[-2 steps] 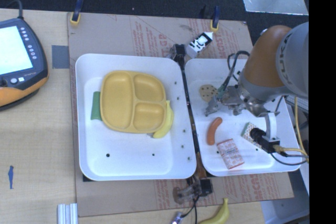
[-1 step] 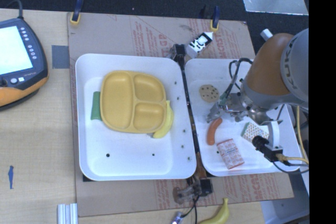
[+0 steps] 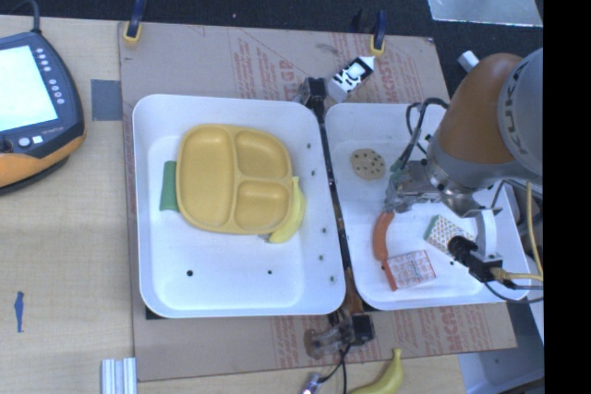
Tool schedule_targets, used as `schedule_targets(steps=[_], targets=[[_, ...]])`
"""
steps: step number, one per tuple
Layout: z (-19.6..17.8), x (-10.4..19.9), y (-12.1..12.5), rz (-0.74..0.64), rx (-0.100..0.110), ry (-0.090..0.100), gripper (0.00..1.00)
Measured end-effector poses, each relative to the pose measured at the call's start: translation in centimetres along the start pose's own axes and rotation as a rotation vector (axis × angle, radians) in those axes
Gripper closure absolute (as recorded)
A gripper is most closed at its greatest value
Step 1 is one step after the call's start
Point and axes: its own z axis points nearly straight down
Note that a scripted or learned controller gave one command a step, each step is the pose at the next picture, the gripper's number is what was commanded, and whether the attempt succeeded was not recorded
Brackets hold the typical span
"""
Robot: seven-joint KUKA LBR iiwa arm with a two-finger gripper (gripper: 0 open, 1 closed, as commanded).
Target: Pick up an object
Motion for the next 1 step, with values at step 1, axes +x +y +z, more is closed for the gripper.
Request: schedule_targets(steps=[1], targets=[[0.0,-0.01,-0.01,-0.001,0.0,-0.001,0.0]])
